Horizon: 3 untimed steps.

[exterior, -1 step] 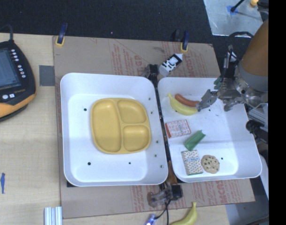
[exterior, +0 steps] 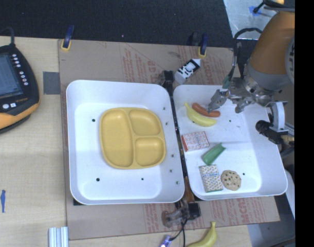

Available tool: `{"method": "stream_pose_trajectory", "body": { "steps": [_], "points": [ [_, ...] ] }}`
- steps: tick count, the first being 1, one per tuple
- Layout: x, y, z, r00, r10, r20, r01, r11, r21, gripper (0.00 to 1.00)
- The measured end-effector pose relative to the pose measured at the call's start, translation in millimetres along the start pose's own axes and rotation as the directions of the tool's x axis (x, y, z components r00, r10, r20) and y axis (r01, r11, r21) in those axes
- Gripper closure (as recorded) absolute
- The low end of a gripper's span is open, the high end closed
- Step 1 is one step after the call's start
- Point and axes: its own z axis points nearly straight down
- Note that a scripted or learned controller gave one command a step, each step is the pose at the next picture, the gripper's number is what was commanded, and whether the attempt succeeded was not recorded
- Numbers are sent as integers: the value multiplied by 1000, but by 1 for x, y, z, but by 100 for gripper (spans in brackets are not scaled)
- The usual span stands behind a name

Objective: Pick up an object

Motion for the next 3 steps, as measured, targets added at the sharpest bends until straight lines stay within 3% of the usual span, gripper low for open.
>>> {"method": "stream_pose_trajectory", "body": {
  "steps": [1,2,3],
  "points": [
    [12,-9,-6,1000,-1,-1,1,1000,2,0],
    [18,-45,87,1000,0,-2,0,1000,1,0],
    [6,47,56,1000,2,-2,-2,1000,-3,0]
  ]
}}
